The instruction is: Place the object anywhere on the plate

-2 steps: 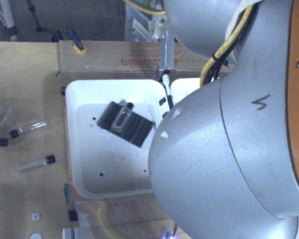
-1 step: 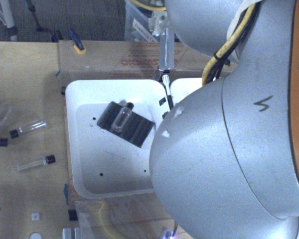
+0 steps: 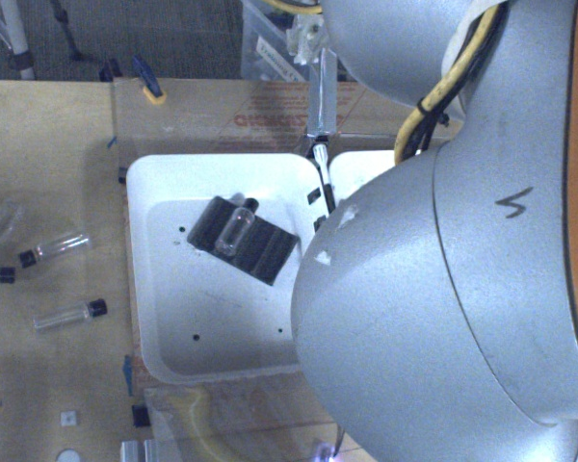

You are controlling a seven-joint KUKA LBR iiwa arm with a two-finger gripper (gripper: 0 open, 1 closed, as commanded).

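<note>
The task's thing is a small clear vial (image 3: 235, 229) with a black cap, a glass or plastic tube, transparent w/ bright reflections. It lies on the black plate (image 3: 268, 252), toward the plate's upper-left part, tilted along the plate, cap pointing up and a bit right. The plate is a dark, flat rectangle, matte, with faint ridges across its surface, turned at a slant. It rests on the floor of the left white bin (image 3: 144, 258), in the upper-middle part of it. The bin is smooth, shallow, w/ rounded corners, and has a few small dark dots on its floor below and left of the plate.

The grey arm (image 3: 443, 296) is huge in the view, right of the plate: smooth rounded shells, slightly glossy, w/ a thin dark zigzag mark on the upper shell. Yellow and white cables (image 3: 462, 37) run over it. The gripper is hidden, so I cannot tell its state.

Left of the plate, outside the bin, several more clear vials (image 3: 69, 313) w/ black caps lie on the pale wooden bench (image 3: 48, 133). Above the plate, a brown board (image 3: 212, 114) has faded red print, not readable.
</note>
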